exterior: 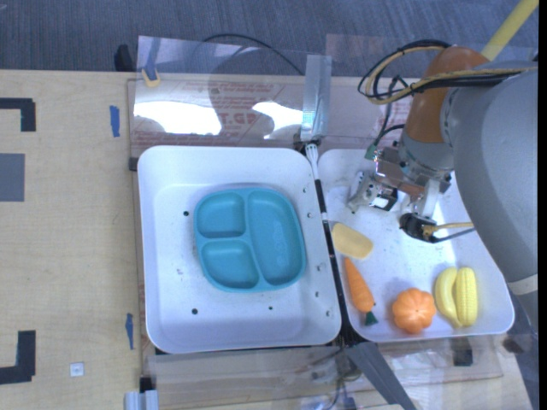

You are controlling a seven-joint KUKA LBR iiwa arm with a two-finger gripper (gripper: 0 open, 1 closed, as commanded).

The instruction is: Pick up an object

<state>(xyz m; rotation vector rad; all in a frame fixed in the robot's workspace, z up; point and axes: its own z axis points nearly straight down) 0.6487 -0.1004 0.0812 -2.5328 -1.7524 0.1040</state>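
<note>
My gripper (373, 195) hangs over the upper left part of the right bin (487, 259), open, with nothing between its fingers. Just below it a pale yellow oval piece (352, 240) lies by the bin's left wall. Further toward the front, an orange carrot (361, 288) lies lengthwise. A round orange fruit (414, 310) sits at the front, with a yellow corn cob (457, 295) to its right. None of these touches the gripper.
The left bin (162, 254) holds a blue divided plate (250, 238). A ridge between the bins (323, 220) runs close to the gripper's left. The grey arm (500, 169) covers the right bin's far right side. Cables (402, 62) loop above the wrist.
</note>
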